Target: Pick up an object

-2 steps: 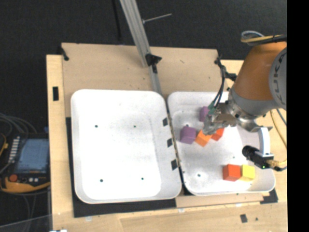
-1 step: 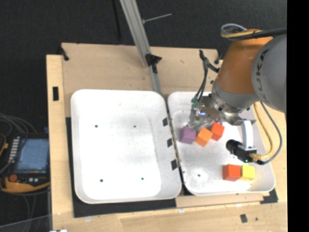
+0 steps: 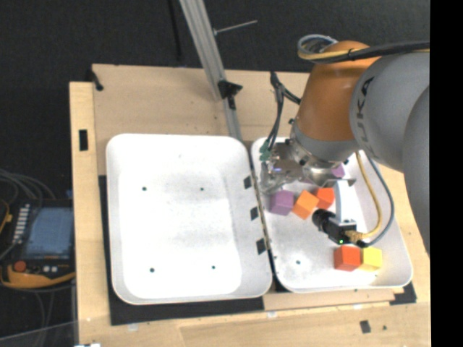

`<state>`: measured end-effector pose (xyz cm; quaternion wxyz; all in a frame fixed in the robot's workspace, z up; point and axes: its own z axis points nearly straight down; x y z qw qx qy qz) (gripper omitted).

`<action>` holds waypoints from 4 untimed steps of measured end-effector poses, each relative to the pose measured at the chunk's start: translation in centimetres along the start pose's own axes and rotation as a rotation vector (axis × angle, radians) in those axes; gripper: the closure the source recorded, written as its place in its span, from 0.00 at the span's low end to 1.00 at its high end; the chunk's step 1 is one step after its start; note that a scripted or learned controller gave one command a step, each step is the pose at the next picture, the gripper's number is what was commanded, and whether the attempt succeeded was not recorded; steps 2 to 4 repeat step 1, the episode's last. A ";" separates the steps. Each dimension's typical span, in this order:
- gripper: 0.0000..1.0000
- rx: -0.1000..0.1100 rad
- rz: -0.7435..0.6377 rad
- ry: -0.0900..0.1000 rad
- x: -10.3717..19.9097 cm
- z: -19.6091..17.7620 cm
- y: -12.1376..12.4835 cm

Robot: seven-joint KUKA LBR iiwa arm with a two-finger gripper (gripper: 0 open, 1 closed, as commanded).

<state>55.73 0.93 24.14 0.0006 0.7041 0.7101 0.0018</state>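
In the right bin (image 3: 318, 277) lie several small blocks: a purple block (image 3: 281, 202) near the bin's left wall, an orange block (image 3: 306, 204) beside it, a red-orange block (image 3: 325, 196) further right, another red-orange block (image 3: 348, 257) and a yellow block (image 3: 372, 258) near the front right. A bit of purple (image 3: 337, 170) peeks out under the wrist. My gripper (image 3: 273, 173) hangs low over the bin's back left part, just above and behind the purple block. The wrist hides much of it.
The left bin (image 3: 181, 215) lies beside the right one, their walls meeting at the middle. A slanted metal pole (image 3: 210, 56) rises behind the bins. A black cable connector (image 3: 329, 226) with a green light hangs over the right bin. A handheld pendant (image 3: 43, 237) sits off the bench at left.
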 end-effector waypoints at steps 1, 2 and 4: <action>1.00 0.003 0.000 -0.001 5.9 1.0 0.8; 1.00 0.003 0.000 -0.001 5.9 1.0 0.8; 1.00 0.003 0.000 -0.001 5.9 1.0 0.8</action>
